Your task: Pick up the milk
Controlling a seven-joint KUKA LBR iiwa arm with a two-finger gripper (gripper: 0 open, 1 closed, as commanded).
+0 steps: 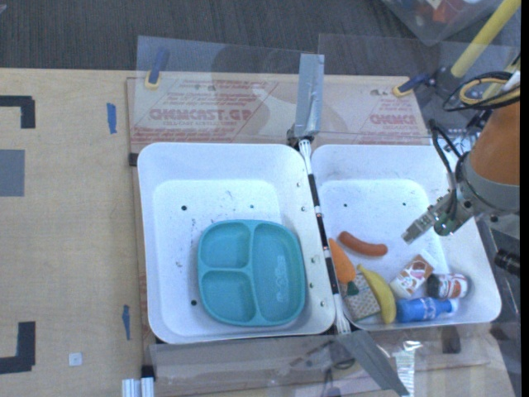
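Reaching in from the right, the grey arm with its orange band (502,149) holds the tool (421,227) over the right bin (372,168), above the bin's bare middle floor. Its two fingers (416,230) point down and to the left; whether they are apart or together cannot be told from this angle, and nothing shows between them.

The milk (411,277), a small carton with a red and white pattern, lies near the front right corner of the right bin, below the tool and apart from it. Just beside it to the right lies a small can (449,286) with a dark end, and just in front of it a blue bottle (425,309) lies on its side. To the milk's left a yellow banana (381,294) lies at a slant, with a speckled packet (360,301) and an orange carrot (342,263) further left near the bin's wall. A sausage (362,244) lies above these, on the floor left of the tool.

The left bin (165,172) holds a teal divided plate (250,273) towards its front. Both bins sit on the pale wooden worktop (66,222).
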